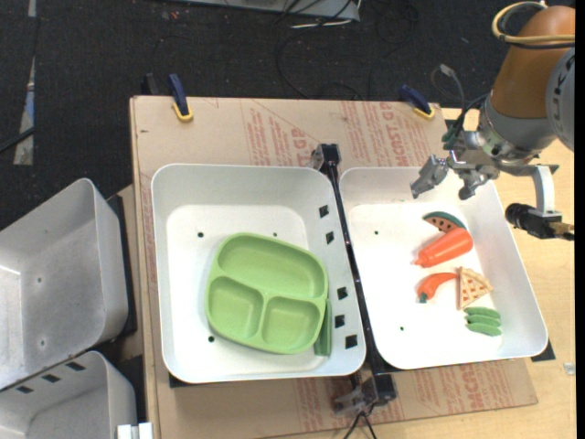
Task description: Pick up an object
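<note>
We risk a missed or double grasp: the carrot (445, 247), melon slice (442, 219), pepper (436, 284), pizza (473, 287) and pea pod (483, 320) crowd together at the right bin's (384, 263) right side. Our gripper (451, 177) hovers over the far edge, fingers spread, empty.

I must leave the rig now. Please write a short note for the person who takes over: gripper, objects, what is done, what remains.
Gripper: fingers open, holding nothing, above the far edge of the right bin.
Right bin: watermelon slice, carrot, orange pepper, pizza slice, green pea pod, all lying near its right side.
Left bin: green divided plate.
Done: nothing picked up.
Left: descend, grasp one object, lift.
</note>
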